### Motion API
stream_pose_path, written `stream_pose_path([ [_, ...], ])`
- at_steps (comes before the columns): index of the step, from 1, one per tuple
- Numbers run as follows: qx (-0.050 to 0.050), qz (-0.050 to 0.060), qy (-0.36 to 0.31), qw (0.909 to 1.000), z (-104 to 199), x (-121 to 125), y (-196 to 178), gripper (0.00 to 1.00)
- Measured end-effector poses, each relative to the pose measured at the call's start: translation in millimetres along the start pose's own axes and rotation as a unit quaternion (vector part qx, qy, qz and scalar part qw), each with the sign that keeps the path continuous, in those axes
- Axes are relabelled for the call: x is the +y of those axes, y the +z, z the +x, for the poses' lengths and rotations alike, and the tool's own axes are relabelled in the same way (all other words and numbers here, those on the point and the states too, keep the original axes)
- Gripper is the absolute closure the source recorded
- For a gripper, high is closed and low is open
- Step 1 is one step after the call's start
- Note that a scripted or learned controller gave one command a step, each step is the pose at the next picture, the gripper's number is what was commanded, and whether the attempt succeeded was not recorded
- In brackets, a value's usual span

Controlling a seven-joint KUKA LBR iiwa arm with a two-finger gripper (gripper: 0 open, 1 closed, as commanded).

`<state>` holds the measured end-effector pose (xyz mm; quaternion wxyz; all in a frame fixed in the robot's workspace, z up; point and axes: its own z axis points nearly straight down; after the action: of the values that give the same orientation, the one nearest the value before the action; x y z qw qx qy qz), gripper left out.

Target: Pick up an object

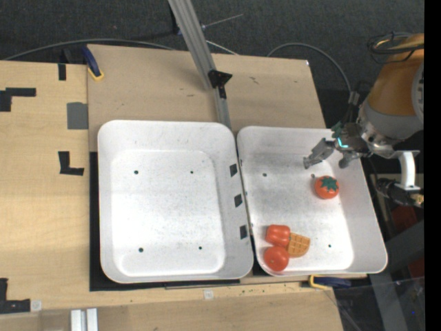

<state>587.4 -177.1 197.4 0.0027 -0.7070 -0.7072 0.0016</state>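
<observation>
In the right bin [275,150] lies a red tomato with a green stem [326,187] near the right wall. Near the bin's front sit a red pepper-like piece [278,235], a second round red piece [276,258] and an orange waffle-textured piece [298,244], close together. My gripper [329,154] hangs over the bin's back right part, just above and behind the tomato. Its two fingers are spread apart with nothing between them.
The left bin [165,198] stands beside the right one, joined by black clips along the middle. A grey pole [196,40] slants in from the top to the bins' back edge. The arm's orange band [396,88] is at the right.
</observation>
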Motion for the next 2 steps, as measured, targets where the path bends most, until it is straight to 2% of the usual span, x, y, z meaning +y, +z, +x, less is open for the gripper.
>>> stream_pose_path([
  [1, -0.001, -0.003, -0.001, 1.0, 0.1, 1.2, -2.9, 0.0],
  [2, 0.0, 0.001, 0.0, 1.0, -0.2, 2.6, 61.4, 0.0],
])
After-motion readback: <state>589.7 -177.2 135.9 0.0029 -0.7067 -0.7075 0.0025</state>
